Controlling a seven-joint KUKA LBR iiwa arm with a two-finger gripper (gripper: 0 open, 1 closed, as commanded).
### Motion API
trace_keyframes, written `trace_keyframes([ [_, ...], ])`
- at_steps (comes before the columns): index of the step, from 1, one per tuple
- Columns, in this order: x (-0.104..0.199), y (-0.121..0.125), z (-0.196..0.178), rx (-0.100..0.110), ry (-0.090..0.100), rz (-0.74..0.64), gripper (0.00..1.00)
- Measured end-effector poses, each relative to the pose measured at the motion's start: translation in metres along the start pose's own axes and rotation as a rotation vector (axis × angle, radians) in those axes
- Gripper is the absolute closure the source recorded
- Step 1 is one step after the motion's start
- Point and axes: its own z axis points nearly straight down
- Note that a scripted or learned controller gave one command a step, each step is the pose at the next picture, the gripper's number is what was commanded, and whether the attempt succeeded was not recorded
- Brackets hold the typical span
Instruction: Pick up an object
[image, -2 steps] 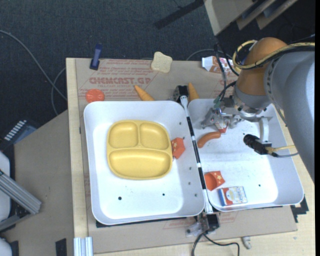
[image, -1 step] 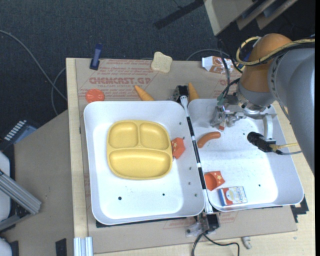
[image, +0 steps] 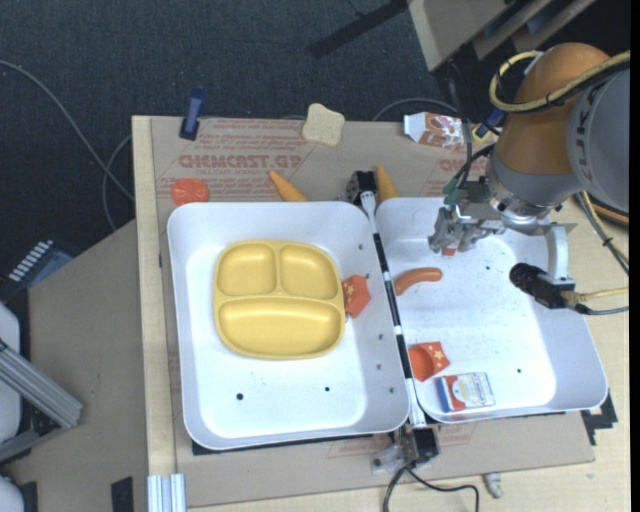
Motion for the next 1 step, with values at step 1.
trace_keyframes([
  [1, 0.0501, -0.0377, -0.0174, 0.005, 0.001, 0.000, 1.00],
])
